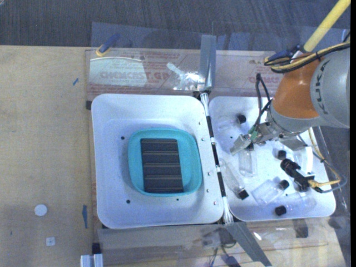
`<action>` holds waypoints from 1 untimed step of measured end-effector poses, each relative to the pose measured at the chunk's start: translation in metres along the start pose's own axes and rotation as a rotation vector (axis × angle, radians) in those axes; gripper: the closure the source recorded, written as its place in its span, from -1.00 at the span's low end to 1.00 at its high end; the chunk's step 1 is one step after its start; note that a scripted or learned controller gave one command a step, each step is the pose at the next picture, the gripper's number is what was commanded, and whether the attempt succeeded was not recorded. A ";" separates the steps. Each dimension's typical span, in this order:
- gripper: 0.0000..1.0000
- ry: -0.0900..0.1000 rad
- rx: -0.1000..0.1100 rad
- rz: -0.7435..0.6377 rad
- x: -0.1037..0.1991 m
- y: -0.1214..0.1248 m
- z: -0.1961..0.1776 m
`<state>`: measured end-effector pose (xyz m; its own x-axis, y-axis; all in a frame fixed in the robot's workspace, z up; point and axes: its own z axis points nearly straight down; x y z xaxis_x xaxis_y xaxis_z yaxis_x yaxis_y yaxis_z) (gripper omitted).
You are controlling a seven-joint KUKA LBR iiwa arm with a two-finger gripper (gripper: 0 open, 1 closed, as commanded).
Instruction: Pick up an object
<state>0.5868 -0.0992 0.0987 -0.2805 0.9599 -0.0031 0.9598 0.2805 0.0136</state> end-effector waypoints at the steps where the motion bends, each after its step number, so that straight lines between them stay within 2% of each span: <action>1: 1.00 -0.001 -0.002 0.002 -0.001 0.001 -0.009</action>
